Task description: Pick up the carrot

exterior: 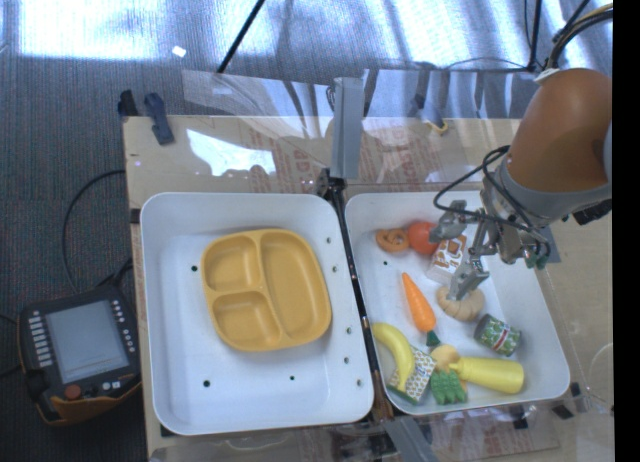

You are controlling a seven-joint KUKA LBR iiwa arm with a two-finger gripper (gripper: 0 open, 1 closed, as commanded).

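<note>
The carrot (418,301), orange with a small green top, lies in the right bin (535,295) near its middle, tip pointing to the far side. My gripper (456,260) hangs just right of it, above a white carton (445,259) and a tan lumpy piece (460,304). It looks open, with one silver finger (469,277) reaching down to the tan piece. The carrot lies apart from the gripper, with nothing gripped.
Around the carrot lie a red tomato (422,237), an orange ring-shaped piece (392,240), a banana (394,349), a yellow corn cob (488,375) and a green can (497,335). The left bin (170,250) holds a yellow divided plate (265,288).
</note>
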